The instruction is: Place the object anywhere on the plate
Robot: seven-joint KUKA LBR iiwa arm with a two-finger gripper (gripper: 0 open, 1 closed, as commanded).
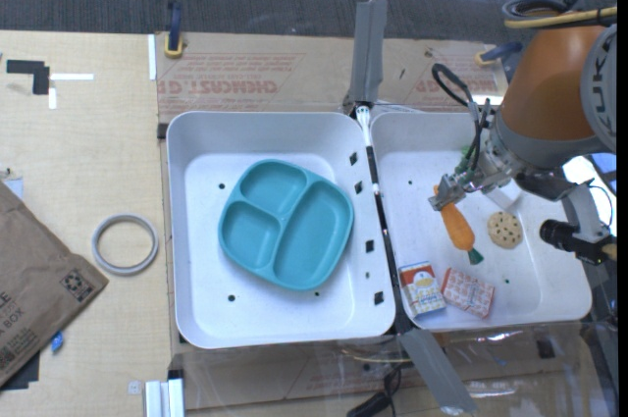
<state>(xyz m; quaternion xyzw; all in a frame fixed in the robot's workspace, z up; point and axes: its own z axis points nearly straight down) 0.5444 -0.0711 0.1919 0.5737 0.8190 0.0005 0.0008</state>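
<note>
If read from the left: one ring of tape (125, 241) on the bench outside the bins, then one left bin (186, 209) bearing one teal plate (285, 224) of three compartments, all bare. Next, one right bin (392, 160), side by side with the first, and in it four small things, all well apart from the plate. One little carton (422, 288) at the near left. One orange carrot (458, 227) lying about mid-bin, green tip toward the near side. One pink wafer pack (468, 293) just beside the carton. One round cookie (504, 230) just right of the carrot. One gripper (444, 198), down at the carrot's far end, touching or nearly so. Cannot tell from this slant whether set wide, narrow or clamped on the carrot. Judged as the grasping step, with the carrot as the likely thing to carry, resting on the bin floor and not yet lifted. Next move, by that reading: secure a hold on the carrot, raise clear of the bin walls, carry left across the divide, lower anywhere onto the teal plate, release. Worth minding: a round, tapered body, apt to roll or slip from a hold taken at one end.
</note>
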